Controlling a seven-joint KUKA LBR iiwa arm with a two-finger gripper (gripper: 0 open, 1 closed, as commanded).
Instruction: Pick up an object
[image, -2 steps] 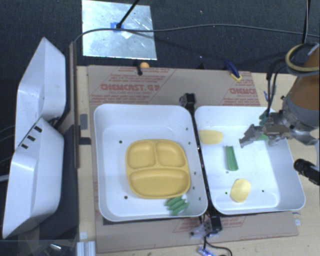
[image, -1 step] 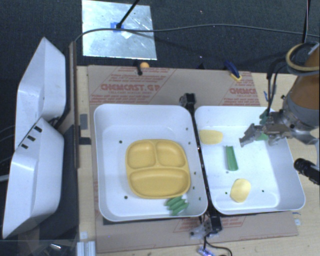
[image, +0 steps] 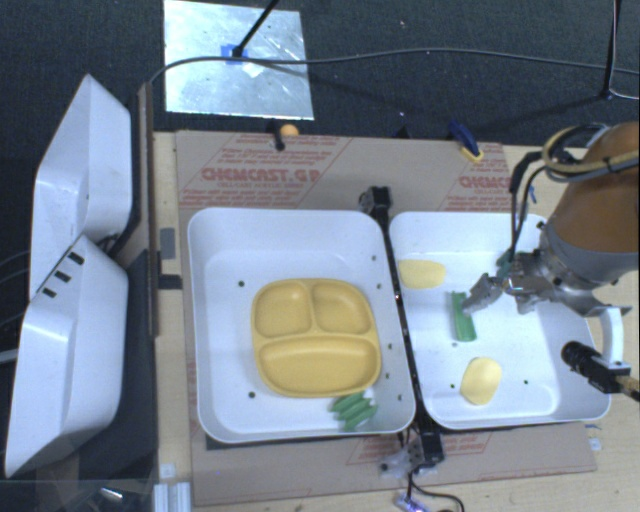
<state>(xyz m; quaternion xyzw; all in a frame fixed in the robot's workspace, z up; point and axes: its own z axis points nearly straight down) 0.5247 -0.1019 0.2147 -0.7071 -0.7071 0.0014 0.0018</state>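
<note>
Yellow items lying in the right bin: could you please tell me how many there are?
2: one yellow piece near the bin's upper left, another yellow piece toward the lower middle. The arm may hide more.

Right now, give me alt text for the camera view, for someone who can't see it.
A robot arm's gripper hovers over a green stick in the right white bin, which also holds two yellow pieces. The left bin holds a yellow divided plate and a green pod.

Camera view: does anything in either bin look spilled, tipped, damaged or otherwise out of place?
Nothing stands out. The yellow divided plate lies flat in the left bin with a green pea pod beside it. The right bin holds two yellow pieces and a green stick, with the gripper just above it.
</note>
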